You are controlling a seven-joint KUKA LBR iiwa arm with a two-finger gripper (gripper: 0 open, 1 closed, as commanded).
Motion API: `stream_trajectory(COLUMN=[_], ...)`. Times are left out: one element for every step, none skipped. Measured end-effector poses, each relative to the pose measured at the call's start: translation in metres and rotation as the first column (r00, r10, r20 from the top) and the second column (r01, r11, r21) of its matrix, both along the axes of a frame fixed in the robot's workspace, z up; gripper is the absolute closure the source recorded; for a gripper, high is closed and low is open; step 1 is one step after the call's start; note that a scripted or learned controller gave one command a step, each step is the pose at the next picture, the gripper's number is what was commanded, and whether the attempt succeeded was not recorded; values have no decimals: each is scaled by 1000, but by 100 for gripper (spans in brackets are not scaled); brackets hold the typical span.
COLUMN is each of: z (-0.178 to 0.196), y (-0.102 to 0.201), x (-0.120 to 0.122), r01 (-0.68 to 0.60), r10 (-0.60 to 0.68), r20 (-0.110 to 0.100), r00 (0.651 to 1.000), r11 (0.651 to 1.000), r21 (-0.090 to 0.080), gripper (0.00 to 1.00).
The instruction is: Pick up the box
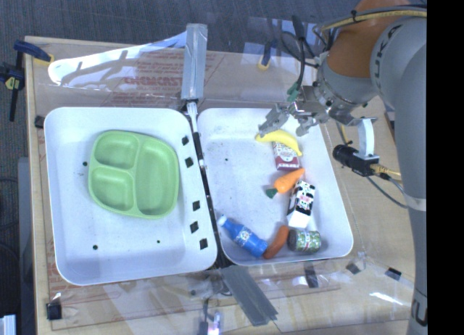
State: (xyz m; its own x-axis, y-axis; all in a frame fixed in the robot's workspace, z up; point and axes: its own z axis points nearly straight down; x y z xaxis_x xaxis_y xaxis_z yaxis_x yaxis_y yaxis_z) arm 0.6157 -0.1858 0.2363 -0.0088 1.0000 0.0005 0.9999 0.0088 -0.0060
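We see a wooden bench (43,181) standing on dark grey carpet (109,0), with clear plastic sheets taped over its top. Two shallow white bins sit side by side on it. The left bin (65,254) has smooth rounded corners and holds a light green plate (134,172) with three compartments, soft in shape and matte.

The right bin (239,174) has a speckled floor. Toward 1 o'clock in it lies a yellow banana (279,138), curved and glossy. The box (286,156), small, red and white, lies just below the banana and touches it. Below it come an orange carrot (288,180) and a white carton (301,203) with black spots. At 5 o'clock lie a blue bottle (242,236), a second carrot (277,240) and a dark green can (304,240).

The gripper (293,120) hangs over the banana at the bin's far edge. Its thin metal fingers are spread apart and grasp nothing.
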Motion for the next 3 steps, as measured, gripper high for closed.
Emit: stream_trajectory(z=[-147,-138,-138], y=[47,48,48], x=[25,25,25], r01=[227,221,220], r10=[-227,-221,-220], r20=[0,-5,-6], r00=[974,975,976], r11=[974,975,976], r21=[-1,0,0], gripper=[0,100,0])
